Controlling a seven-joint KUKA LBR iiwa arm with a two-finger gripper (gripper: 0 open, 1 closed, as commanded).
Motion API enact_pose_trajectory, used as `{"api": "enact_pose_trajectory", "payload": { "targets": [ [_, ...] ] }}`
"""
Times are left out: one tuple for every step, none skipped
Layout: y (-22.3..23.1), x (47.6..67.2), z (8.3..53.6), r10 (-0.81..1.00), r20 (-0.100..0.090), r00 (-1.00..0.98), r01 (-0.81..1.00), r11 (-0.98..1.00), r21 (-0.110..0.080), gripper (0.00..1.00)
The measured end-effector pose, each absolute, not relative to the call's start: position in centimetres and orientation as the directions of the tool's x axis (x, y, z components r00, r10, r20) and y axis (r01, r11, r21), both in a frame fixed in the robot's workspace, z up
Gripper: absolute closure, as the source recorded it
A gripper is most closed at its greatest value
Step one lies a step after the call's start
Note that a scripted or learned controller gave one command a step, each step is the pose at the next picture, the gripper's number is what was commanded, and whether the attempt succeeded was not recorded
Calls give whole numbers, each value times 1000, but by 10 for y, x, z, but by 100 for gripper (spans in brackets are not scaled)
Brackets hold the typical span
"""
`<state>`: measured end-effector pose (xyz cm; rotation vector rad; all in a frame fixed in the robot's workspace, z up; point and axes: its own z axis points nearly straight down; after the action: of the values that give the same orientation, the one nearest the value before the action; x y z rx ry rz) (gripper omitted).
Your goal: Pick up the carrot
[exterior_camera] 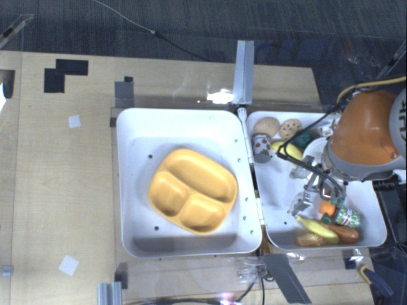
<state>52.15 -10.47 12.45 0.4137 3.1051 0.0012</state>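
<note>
The jaws point(313, 199) are seen low in the right bin point(280, 189), hanging under the grey and orange wrist that reaches in from the right. How far they stand apart cannot be told: the metal parts are small and tangled with cable, and nothing can be made out between them.

The carrot point(327, 209) is taken to be the small orange piece lying just beside the jaws, on the side toward the arm and slightly nearer the front rim. It is partly covered by the wrist, so its long axis cannot be read with confidence; only a short orange stub is shown. It appears close to, perhaps touching, the jaws, but a grip is not shown.

The spot is crowded. A can point(347, 218) lies just beyond the carrot, away from the jaws, and a banana point(317, 227) and a sausage point(346, 233) lie just in front of them.

A short shift toward the arm and the front rim is judged to be needed before closing. The neighbours are judged likely to be caught along with the carrot.
</note>
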Motion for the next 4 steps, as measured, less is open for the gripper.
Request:
{"api": "enact_pose_trajectory", "payload": {
  "targets": [
    [-110,489,112,376,-7,-927,376,927,2,0],
    [-54,489,186,795,-5,-607,795,607,7,0],
    [-119,490,89,951,-5,-310,951,310,10,0],
    [-117,494,101,948,-8,-319,948,319,19,100]
  ]
}}
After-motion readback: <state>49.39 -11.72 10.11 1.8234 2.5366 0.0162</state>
